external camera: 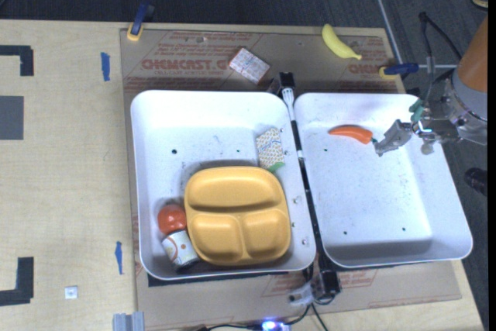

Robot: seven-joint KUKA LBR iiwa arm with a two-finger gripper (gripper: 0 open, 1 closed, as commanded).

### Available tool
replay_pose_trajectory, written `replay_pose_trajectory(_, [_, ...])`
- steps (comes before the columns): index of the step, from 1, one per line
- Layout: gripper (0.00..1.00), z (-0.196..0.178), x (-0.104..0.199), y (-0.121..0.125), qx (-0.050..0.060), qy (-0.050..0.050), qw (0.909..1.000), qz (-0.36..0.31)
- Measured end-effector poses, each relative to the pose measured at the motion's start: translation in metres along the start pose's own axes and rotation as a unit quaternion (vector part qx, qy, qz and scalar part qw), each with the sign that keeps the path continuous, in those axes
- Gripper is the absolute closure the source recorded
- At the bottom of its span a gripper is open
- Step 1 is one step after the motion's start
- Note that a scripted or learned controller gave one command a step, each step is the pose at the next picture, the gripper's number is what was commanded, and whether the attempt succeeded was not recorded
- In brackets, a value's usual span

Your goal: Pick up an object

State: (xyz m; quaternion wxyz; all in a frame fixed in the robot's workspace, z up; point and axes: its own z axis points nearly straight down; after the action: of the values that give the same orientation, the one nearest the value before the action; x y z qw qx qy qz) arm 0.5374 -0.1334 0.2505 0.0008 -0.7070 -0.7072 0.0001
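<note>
Tool over right bin far side, just right of orange carrot-shaped piece; grip state unclear. Yellow tray in left bin.

a yellow divided plastic tray and a red-orange and white ball-like toy lie in the white left bin; an orange carrot-shaped piece lies in the white right bin.

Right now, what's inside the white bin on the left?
The left bin holds a yellow divided tray, a red-and-white toy tucked against the tray's left edge, and a patterned packet behind it. Anything beneath the tray is covered.
</note>
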Motion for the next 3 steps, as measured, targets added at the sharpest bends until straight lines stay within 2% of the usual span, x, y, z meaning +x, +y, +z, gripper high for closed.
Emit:
replay_pose_trajectory(1, [0.00, 0.130, -0.039, 0.024, 0.000, 0.000, 1.0000, 0.000])
replay_pose_trajectory(2, [0.00, 0.165, -0.006, 0.047, -0.001, 0.000, 1.0000, -0.001])
replay_pose_trajectory(3, [0.00, 0.165, 0.034, 0.059, -0.002, -0.001, 1.0000, -0.001])
